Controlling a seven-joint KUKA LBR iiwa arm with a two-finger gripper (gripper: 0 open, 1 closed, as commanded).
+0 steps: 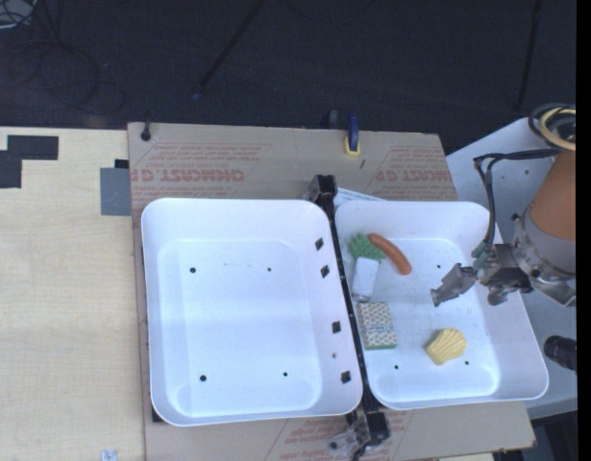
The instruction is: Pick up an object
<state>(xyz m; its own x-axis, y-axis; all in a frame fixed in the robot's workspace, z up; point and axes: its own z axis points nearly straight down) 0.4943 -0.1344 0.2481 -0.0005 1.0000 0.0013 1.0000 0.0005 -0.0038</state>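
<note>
The right bin (468,384) holds several small objects. An orange carrot (389,253) with a green leafy top (362,248) lies at its back left. A white cup-like piece (365,278) rests just below it, and a checkered pad (378,324) lies against the left wall. A yellow shell-shaped object (447,346) sits toward the front right. My gripper (473,287) hangs over the right side of this bin, above and slightly right of the yellow object, with nothing visible between its fingers.
The left bin (160,257) stands beside the right one, parted by a black clamp strip (333,286). Both rest on a cardboard sheet (228,166) on the bench. The grey arm with its orange band (559,200) enters from the right.
</note>
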